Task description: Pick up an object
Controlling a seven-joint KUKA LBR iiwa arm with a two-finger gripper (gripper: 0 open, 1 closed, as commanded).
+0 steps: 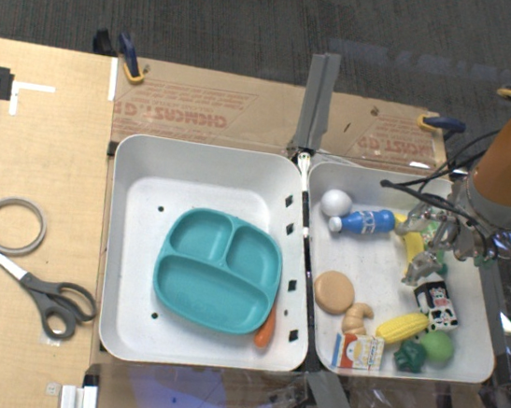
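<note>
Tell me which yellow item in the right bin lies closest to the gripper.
The yellow piece by the gripper, just right of the blue bottle. The other yellow item, the corn, lies lower in the bin, near the green toy.

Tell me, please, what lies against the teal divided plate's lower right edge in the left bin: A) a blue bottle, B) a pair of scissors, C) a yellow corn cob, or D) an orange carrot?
D: an orange carrot rests against the teal plate in the left bin.

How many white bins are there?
2: the left bin holds a teal plate; the right bin, beside it, holds the toys. None look hidden.
</note>
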